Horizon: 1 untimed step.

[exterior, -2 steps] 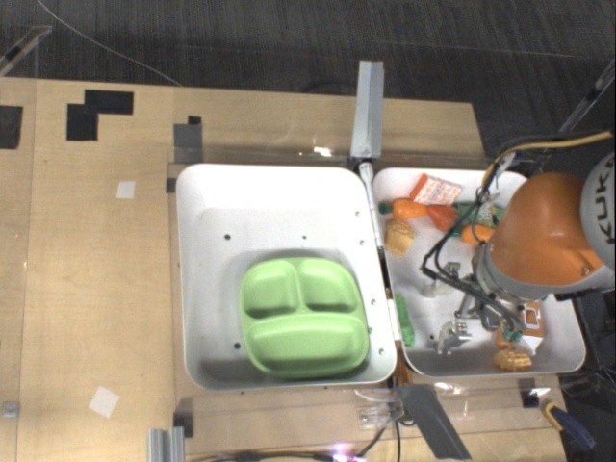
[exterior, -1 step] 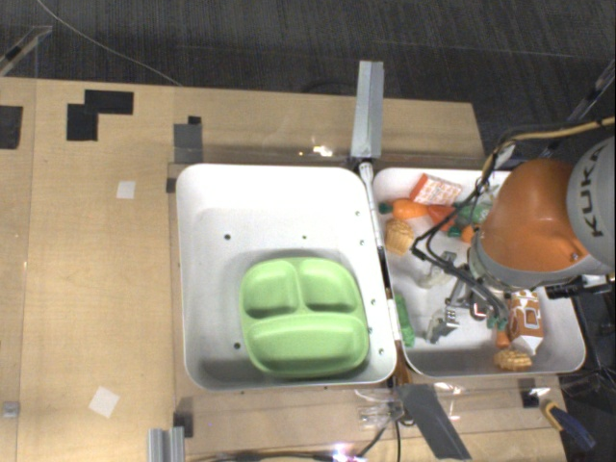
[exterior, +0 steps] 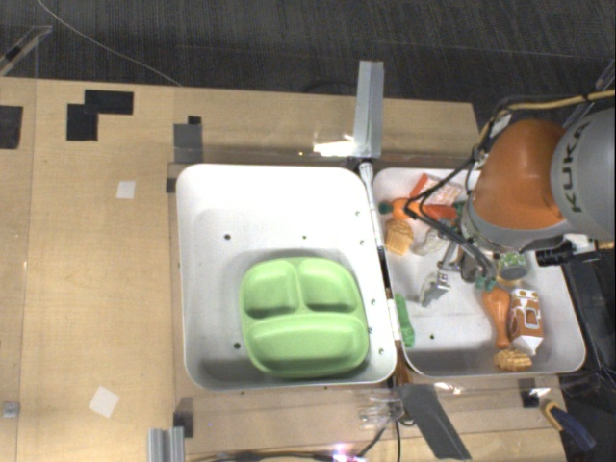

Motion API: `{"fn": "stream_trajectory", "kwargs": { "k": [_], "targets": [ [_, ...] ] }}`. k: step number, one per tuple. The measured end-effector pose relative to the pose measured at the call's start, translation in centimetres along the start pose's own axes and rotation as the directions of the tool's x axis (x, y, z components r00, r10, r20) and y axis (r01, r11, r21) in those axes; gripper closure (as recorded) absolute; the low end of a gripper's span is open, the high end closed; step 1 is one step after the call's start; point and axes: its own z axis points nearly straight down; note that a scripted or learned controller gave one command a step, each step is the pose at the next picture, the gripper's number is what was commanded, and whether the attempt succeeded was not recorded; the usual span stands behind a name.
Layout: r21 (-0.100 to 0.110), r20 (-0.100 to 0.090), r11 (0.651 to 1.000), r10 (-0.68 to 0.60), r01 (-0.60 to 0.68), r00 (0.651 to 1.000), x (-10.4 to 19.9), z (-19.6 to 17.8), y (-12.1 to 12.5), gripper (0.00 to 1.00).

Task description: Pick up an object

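My gripper (exterior: 440,285) hangs low over the middle of the right bin (exterior: 452,345), under the grey arm with its orange band (exterior: 515,171). Small objects lie around it. A tan and orange piece (exterior: 397,237) sits at the bin's left wall. Red and orange items (exterior: 423,198) lie at the back, partly under the arm. An orange drumstick-shaped toy (exterior: 498,311) and a white and brown packet (exterior: 526,320) lie to the gripper's right. Nothing shows in the gripper's grasp.
The left bin (exterior: 221,210) holds a green divided plate (exterior: 303,316) in its front half. A green strip (exterior: 404,320) rests at the wall between the bins. A small yellow piece (exterior: 513,359) lies at the right bin's front. Cables loop above the arm.
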Motion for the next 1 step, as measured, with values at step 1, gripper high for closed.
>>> {"fn": "stream_trajectory", "kwargs": {
  "k": [1],
  "targets": [
    [0.009,-0.059,0.994,0.112,-0.112,0.992,-8.7,0.23,0.04,0.0]
  ]
}}
